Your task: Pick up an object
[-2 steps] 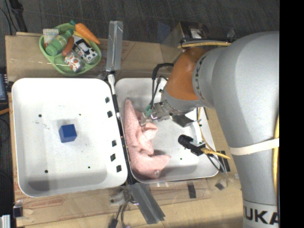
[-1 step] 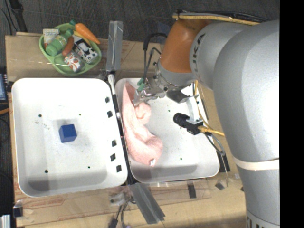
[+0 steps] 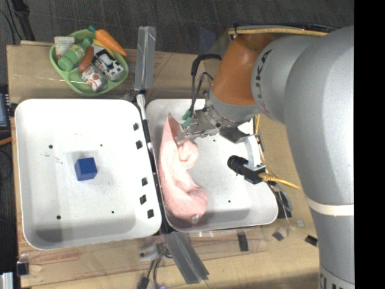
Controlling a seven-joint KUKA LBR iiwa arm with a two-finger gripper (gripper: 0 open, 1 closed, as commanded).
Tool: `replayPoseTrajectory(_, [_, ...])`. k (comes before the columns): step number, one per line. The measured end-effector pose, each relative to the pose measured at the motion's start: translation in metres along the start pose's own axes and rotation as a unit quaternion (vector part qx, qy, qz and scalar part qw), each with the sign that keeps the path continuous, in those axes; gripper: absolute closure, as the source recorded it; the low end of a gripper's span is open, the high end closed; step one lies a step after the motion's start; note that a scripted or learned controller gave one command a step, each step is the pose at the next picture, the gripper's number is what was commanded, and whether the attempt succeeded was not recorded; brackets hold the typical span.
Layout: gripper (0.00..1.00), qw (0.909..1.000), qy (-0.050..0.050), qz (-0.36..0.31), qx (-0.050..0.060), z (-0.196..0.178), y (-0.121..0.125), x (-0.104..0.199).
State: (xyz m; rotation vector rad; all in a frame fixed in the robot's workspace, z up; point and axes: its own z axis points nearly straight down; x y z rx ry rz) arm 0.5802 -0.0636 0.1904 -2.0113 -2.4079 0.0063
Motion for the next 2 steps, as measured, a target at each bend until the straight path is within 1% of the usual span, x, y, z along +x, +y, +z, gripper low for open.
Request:
replayPoseTrajectory(1, [1.0, 0.9901, -0.001, -0.14, -0.002, -0.068, 0.016, 0.013])
replayPoseTrajectory(2, [1.0, 0.9955, 0.0, 0.095, -0.001, -0.019, 0.06, -0.014])
